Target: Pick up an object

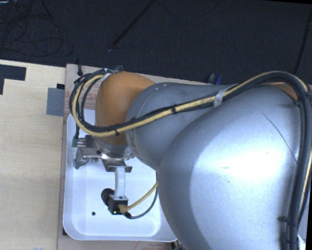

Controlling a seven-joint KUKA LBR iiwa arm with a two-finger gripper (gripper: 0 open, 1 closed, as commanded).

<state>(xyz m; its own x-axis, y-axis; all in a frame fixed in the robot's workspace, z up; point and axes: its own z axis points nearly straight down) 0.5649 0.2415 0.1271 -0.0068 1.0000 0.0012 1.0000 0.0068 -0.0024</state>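
My gripper hangs below the orange wrist band, low over the back part of the left white bin. From this angle the wrist hides the gripper's lower end and whatever lies beneath it. A tiny dark speck sits on the bin floor near the front; I cannot tell what it is. No object shows between gripper and bin floor.
The arm's big grey body covers the right side of the view, including the right bin. Pale wooden bench top lies left of the bin, with black and grey patches at its back.
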